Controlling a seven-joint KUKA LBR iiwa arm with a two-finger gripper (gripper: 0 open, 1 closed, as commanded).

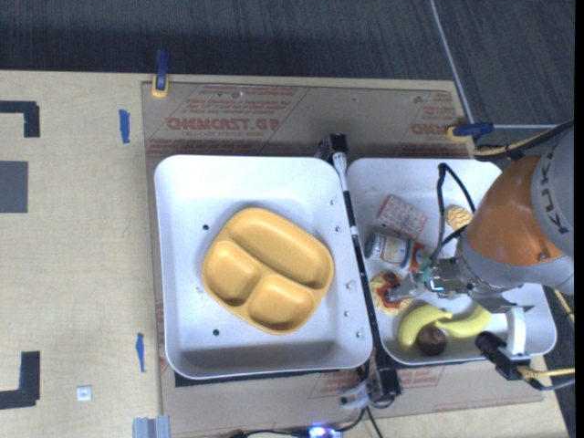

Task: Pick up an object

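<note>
The right bin (401,176) holds a small heap of objects. A yellow banana (429,318) lies near its front wall with a dark brown round thing (432,338) against it. A pink-and-white printed packet (401,214) sits toward the back, and a small silver can (383,245) lies left of centre. A red-and-orange scrap (391,284) rests beside the can. My gripper (436,279) hangs low over the bin's middle, just above the banana, under the orange wrist band (511,222).
The left bin (182,245) carries a yellow three-compartment plate (266,268). A tan round piece (457,215) lies behind the arm in the right bin. A black cable (449,190) loops over the bin's back. Cardboard lies under both bins.
</note>
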